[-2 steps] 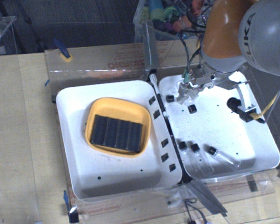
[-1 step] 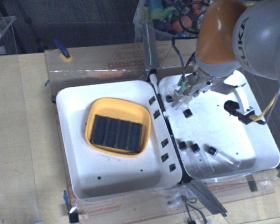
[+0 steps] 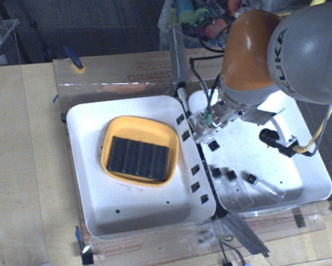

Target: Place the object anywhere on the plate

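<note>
A yellow square plate [image 3: 111, 139] sits in the left white bin [image 3: 98, 215]. A black ribbed rectangular object [image 3: 139, 158] lies flat on the plate and covers most of its middle. My gripper [image 3: 204, 126] hangs at the left edge of the right bin [image 3: 311, 188], close to the divider between the bins. It is to the right of the plate and apart from the black object. The grey arm with its orange band [image 3: 250, 51] covers the back of the right bin.
Several small black pieces [image 3: 232, 175] lie on the right bin's floor near the front left, and more small black tabs [image 3: 195, 169] line the divider. A clear tub of colourful items [image 3: 209, 2] stands behind the bins.
</note>
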### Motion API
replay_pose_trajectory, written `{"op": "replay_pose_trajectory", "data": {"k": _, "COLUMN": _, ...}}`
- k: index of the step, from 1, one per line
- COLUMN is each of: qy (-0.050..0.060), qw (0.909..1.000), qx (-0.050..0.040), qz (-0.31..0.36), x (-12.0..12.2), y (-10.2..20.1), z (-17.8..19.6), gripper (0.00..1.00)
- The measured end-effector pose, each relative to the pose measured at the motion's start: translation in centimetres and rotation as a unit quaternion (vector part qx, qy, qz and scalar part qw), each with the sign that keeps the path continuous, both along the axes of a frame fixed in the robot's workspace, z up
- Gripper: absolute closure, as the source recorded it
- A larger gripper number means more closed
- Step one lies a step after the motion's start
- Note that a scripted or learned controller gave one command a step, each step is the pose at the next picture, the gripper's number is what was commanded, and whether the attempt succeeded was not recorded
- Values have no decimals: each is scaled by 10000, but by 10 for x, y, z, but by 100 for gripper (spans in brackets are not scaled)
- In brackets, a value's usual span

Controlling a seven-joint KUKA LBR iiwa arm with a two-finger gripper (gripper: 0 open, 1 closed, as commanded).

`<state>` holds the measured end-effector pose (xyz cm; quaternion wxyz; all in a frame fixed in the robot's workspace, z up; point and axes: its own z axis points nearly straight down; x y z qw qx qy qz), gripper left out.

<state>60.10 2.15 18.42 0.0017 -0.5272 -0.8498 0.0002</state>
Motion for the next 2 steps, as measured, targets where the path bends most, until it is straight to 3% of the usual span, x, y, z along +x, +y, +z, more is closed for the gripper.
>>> {"op": "replay_pose_trajectory", "data": {"k": 1, "qy": -22, "qw": 9980, "qx": -2, "qz": 628, "x": 1, "y": 79, "z": -2, "gripper": 100}}
{"op": "replay_pose_trajectory", "data": {"k": 2, "qy": -23, "qw": 9981, "qx": 0, "qz": 623, "x": 1, "y": 78, "z": -2, "gripper": 0}}
